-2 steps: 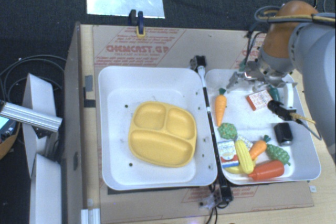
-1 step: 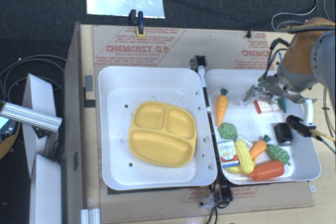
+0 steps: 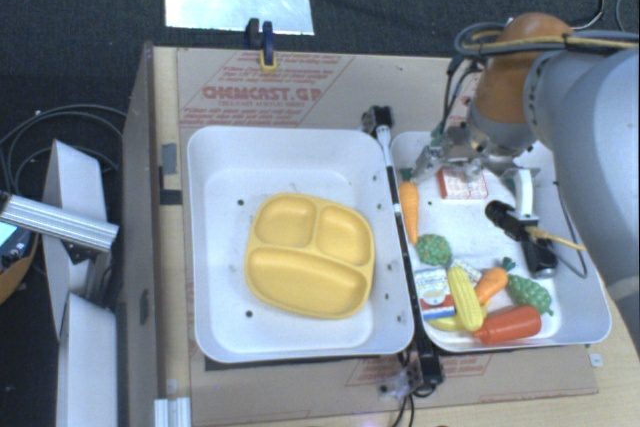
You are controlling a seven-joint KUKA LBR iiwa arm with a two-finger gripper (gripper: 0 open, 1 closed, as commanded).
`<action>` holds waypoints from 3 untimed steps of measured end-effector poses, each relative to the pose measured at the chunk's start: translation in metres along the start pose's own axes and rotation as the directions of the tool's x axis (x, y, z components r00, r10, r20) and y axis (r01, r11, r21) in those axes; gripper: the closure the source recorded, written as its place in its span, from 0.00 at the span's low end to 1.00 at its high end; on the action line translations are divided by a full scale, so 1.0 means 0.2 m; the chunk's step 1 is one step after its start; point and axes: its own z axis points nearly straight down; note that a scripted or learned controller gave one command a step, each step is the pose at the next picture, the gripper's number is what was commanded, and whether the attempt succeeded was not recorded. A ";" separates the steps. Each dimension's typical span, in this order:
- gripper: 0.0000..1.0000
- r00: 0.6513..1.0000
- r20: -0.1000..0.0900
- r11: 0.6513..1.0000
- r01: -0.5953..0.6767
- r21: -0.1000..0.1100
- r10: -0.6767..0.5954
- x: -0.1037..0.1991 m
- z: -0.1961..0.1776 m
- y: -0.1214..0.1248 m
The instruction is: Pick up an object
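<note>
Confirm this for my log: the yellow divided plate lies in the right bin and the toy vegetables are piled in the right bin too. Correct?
Not quite. The camera view shows the plate in the left bin, alone there. The rest stands: the vegetables, such as the carrot and corn, are in the right bin.

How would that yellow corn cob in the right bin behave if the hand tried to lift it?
The corn cob looks like a moulded plastic toy, so probably stiff and light. Its rounded, elongated shape suggests it could roll or slip if squeezed off-centre. It lies packed against an orange carrot and a red pepper, so those would likely shift too.
</note>
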 end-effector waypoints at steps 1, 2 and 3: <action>1.00 1.000 -0.004 1.000 -0.006 -0.009 0.006 -0.02 -0.06 0.01; 0.00 1.000 -0.003 1.000 -0.006 -0.007 0.006 -0.02 -0.06 0.00; 0.00 1.000 -0.003 1.000 -0.009 0.001 0.009 0.00 -0.01 0.03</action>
